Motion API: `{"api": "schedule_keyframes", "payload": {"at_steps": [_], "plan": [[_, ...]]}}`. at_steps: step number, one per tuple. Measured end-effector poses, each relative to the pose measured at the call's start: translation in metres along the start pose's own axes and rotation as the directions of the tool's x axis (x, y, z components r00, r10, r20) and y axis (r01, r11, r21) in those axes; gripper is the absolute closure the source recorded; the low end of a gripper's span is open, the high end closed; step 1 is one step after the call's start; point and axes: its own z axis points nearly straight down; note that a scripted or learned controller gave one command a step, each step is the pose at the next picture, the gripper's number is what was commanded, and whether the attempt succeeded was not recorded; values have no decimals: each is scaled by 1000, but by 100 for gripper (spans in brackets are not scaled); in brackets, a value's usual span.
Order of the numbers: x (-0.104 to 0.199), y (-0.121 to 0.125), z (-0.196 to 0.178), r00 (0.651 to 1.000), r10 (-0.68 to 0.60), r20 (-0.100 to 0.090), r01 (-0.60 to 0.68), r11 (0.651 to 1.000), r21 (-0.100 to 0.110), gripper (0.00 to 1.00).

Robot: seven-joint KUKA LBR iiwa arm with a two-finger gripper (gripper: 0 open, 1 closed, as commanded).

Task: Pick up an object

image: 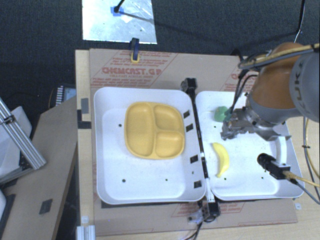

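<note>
While the big grey arm [280,94] reaches over the right bin [250,184], its gripper [231,130] hangs low, and I cannot tell how it is set. Left of it sits the left bin [110,184] with a yellow plate [152,130]. A yellow banana [221,159] lies just below the gripper. A small green thing [220,114] sits just above it.

You have a yellow divided plate [153,130] lying in the left white bin [112,184]. Beneath both bins lies a printed cardboard sheet [150,66]. Far beyond it, a shiny metal sheet [120,14] rests on the dark floor, with an aluminium rail [17,136] at left.
</note>
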Motion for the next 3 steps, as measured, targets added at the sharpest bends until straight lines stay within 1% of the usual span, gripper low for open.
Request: {"api": "schedule_keyframes", "payload": {"at_steps": [1,2,3], "plan": [[52,15,-14,1000,-1,-1,1,1000,-1,100],[97,33,-4,1000,0,0,0,1000,0,100],[146,58,-6,1000,0,-1,0,1000,-1,100]]}}
